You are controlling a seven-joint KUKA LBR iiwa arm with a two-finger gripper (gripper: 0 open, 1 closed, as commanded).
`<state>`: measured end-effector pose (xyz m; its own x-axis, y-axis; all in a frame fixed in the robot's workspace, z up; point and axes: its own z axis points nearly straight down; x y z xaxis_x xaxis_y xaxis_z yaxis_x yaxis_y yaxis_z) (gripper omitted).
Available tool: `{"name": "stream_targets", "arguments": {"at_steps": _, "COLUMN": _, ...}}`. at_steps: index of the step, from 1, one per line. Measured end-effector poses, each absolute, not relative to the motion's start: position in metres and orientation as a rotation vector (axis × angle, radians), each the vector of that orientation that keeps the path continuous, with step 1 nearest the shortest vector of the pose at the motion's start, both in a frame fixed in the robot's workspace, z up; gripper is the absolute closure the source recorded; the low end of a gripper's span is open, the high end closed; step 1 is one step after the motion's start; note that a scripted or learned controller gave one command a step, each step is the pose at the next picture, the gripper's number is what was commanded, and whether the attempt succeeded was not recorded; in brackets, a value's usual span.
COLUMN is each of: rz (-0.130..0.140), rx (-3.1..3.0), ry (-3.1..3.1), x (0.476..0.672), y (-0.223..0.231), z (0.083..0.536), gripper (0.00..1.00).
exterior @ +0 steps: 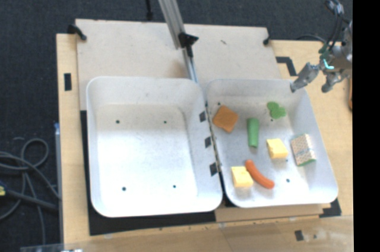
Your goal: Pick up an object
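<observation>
Gripper (pixel 314 79) at the right edge of the frame, upper-middle, above the top-right corner of the right bin (pixel 323 185). Two fingers visible, splayed apart, one pointing down-left toward the bin rim, the other further right. Released; nothing between the fingers. It sits outside or just over the bin's rim, not down among the objects.

Nearest object: green lump (pixel 275 109), just below-left of the gripper, near the bin's upper right wall. Next, green stick (pixel 253 132), upright in the frame, centre of the bin. Orange-brown block (pixel 225 118) to its left, close to the divide between bins. Yellow cube (pixel 276 148) right of the stick; speckled block (pixel 303 150) just beside that, near the right wall. Lower down, orange sausage shape (pixel 260 175) lying at a slant, its upper end touching or just beside a second yellow block (pixel 241 176).

Left bin (pixel 98 126), occupying the centre-left of the frame, shows only bare white floor.

Progress, as judged: no pick made. All seven objects lie on the bin floor, none lifted. Left to do: choose a target, descend, close, raise. Green lump looks the shortest reach, though its nearness to the wall may crowd a finger.
</observation>
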<state>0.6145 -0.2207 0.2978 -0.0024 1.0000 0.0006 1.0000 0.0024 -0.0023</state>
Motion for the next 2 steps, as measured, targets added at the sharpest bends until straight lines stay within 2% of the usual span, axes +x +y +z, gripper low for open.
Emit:
{"name": "stream_targets", "arguments": {"at_steps": 1, "rz": 0.003, "rx": -2.219, "ry": -2.228, "x": 0.615, "y": -0.222, "z": 0.301, "gripper": 0.0}}
{"name": "stream_targets", "arguments": {"at_steps": 2, "rz": 0.006, "rx": -2.215, "ry": -2.229, "x": 0.618, "y": -0.218, "z": 0.257, "gripper": 0.0}}
